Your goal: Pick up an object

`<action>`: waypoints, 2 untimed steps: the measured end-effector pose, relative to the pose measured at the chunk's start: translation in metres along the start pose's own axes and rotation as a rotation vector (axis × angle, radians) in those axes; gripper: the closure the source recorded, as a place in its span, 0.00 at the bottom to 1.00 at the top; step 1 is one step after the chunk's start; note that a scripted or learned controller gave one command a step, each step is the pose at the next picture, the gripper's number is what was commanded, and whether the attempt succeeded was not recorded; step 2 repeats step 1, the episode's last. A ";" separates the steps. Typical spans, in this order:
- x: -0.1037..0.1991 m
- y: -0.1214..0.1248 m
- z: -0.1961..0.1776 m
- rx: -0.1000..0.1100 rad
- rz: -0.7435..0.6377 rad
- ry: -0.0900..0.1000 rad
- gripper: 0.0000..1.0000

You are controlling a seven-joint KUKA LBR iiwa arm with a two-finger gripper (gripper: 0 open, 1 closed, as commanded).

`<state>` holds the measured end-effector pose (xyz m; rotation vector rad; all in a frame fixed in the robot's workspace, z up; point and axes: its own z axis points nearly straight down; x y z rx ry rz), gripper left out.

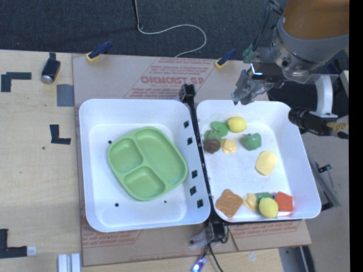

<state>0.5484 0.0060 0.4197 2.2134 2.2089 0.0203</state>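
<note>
So the green divided plate [147,163] is a pale minty green, sitting in the left white bin [91,152]. Everything else colourful is off to the plate's right in the other white bin [295,146]: a bright yellow lemon [237,124], a dark green pepper [251,141], a leafy green piece [218,129], a brown lump [211,145], a pale yellow blob [265,163], a tan-orange toast [228,203], and a red block [284,202]. Beyond the plate the cardboard [164,78] is tan with red lettering, and the arm [315,16] is orange over grey
</note>
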 end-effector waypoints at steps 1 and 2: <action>0.057 -0.033 0.012 0.022 -0.008 0.002 1.00; 0.057 -0.033 0.012 0.022 -0.008 0.002 1.00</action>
